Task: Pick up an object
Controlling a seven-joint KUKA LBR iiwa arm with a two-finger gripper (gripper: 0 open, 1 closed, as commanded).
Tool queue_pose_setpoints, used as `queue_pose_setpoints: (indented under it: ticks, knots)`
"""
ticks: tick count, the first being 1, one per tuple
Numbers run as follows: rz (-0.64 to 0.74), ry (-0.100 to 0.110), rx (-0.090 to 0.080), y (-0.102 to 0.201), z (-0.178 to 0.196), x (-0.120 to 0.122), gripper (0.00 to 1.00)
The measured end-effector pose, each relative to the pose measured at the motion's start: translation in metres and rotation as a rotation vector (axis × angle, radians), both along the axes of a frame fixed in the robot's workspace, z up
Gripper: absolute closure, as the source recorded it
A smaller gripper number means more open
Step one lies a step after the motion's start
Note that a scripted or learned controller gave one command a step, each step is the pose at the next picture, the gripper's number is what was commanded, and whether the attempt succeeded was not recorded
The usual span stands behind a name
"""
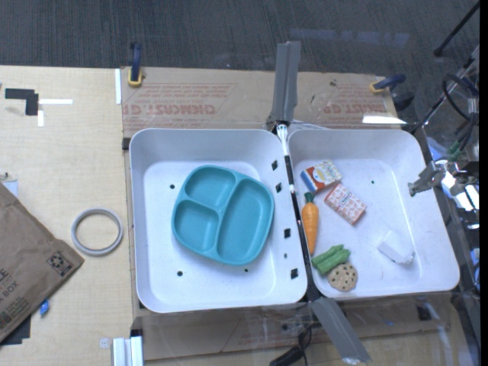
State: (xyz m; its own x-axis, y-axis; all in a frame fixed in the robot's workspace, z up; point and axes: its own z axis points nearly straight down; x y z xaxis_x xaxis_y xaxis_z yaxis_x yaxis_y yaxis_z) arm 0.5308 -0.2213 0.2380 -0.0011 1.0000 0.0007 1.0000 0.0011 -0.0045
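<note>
Left bin: we see a teal divided plate lying flat near its middle, with three compartments.
Right bin: it touches the left bin along a shared middle wall and carries the small things we could pick.
Carrot: we see an orange toy carrot lying along the right bin's left wall, its green top toward the far edge.
Small carton: near the right bin's far left corner, tilted, just above the carrot.
Red packet: just beside the carton, toward the bin's middle, lying flat and slanted.
Green pod: near the right bin's near left corner, just below the carrot's tip.
Cookie: touching or almost touching the green pod, closest to the near edge.
White piece: pale against the bin floor, toward the near right corner; we cannot tell what it is.
Gripper: at the right bin's right wall, well apart from the things.
Fingers: we cannot tell their state; nothing shows between them.
Desk: a tape ring and a brown cardboard box lie at its left side.
</note>
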Motion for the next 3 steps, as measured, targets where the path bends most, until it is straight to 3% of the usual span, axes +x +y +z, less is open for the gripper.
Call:
queue_pose_setpoints:
  ticks: [1,2,3]
  knots:
    - [0.262,-0.004,0.0,0.079,-0.147,0.015,0.0]
    - [0.186,-0.005,-0.002,0.109,-0.147,0.053,0.0]
    - [0.185,-0.005,-0.002,0.108,-0.138,0.053,1.0]
